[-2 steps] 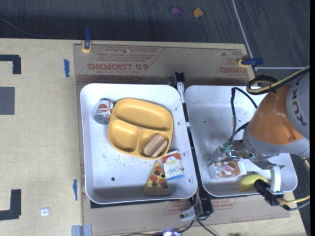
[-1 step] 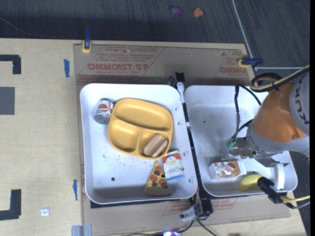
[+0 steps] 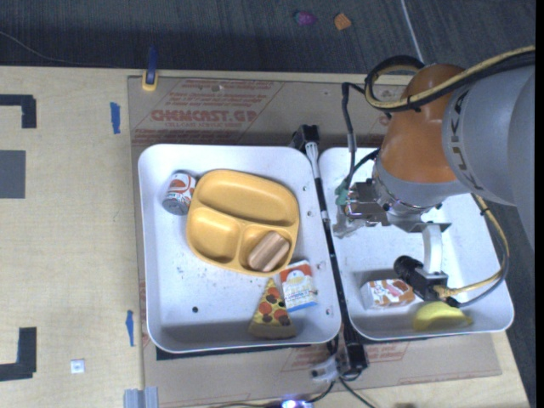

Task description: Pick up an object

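1. One two-finger gripper hangs under the grey arm with the orange band, over the left half of the right shallow white bin. It is seen from above and the wrist covers it, so I cannot tell if it is spread, pressed together or pinching anything.
2. Two loose things lie in the right bin, near its front edge. One small white-and-orange carton sits in front of the gripper and apart from it. One yellow banana-shaped piece lies just right of the carton.
3. Five things are in the left shallow white bin:
   - one yellow plastic divided plate;
   - one brown sausage-like piece in the plate's front right compartment;
   - one small red-and-white can on its side, touching the plate's left rim;
   - one small white juice-box carton in front of the plate;
   - one pizza-slice toy just left of that carton.
4. Two bins in all, side by side, on one brown cardboard sheet with red print.
5. One pale wooden benchtop carries black marks and blue tape bits.
6. Dark carpet floor runs behind the bench, with two small scraps on it, one purple and one orange.
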### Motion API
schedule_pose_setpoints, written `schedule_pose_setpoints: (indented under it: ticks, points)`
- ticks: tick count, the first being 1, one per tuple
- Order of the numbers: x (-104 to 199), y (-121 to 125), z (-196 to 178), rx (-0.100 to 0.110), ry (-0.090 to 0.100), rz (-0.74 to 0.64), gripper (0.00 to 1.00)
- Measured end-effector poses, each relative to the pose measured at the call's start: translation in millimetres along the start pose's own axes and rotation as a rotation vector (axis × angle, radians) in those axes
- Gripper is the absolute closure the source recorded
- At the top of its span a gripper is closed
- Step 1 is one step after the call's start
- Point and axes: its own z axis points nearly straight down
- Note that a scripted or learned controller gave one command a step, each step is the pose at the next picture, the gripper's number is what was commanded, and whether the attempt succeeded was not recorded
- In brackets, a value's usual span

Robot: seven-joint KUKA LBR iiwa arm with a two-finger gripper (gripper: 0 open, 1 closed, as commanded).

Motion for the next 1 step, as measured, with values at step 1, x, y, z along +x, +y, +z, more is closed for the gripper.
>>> schedule_pose_setpoints:
  ticks: [1]
  points:
    - [-61.5, 5.1, 9.1, 0.001, -0.001, 0.002, 1.00]
